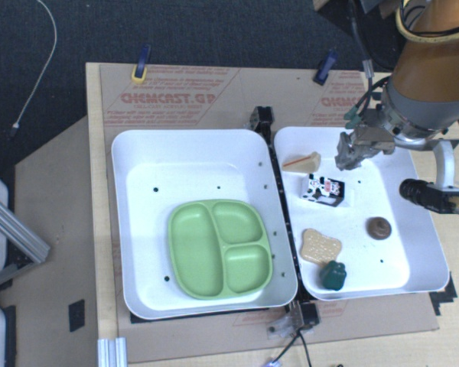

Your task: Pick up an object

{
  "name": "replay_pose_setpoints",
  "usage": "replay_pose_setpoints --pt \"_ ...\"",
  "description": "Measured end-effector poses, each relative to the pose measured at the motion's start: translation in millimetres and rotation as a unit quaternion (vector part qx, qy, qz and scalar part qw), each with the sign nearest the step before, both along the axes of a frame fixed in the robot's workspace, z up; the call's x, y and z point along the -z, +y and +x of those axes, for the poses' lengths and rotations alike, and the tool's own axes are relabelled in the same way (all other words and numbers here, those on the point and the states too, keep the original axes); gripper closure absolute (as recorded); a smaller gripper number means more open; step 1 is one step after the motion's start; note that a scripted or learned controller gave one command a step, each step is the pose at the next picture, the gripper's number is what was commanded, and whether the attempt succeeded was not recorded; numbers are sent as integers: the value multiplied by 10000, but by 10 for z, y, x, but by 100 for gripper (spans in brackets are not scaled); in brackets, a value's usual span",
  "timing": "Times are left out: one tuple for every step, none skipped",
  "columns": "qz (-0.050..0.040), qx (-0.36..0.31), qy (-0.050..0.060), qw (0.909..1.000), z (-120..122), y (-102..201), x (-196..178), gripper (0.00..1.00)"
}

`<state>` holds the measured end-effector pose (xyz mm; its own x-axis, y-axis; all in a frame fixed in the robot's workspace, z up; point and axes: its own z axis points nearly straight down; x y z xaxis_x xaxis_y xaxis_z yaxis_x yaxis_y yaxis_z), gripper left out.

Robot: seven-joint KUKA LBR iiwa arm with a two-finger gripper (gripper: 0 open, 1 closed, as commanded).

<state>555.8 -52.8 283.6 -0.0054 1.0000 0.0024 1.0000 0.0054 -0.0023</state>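
Note:
My gripper [349, 157] hangs over the back of the right bin [413, 277], just right of a pale tan wedge-shaped piece [303, 160]. Nothing shows between its fingers. Below and left of it lies a small black-and-white object [323, 189]. Further forward sit a brown round disc [379, 228], a tan biscuit-like slab [320, 246] and a dark green lump [333, 275] touching the slab's front corner.
The left bin [138, 159] holds a light green divided plate [219, 247] in its front half. A black clamp [262, 118] sits at the back between the two bins. Blue clips [325, 66] hold the cardboard base at the rear.

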Motion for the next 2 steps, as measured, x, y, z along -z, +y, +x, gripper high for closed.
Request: replay_pose_setpoints --pt "2 -7 4 10000 -92 613 71 100" --pt "-3 0 13 10000 -185 1138 320 100"
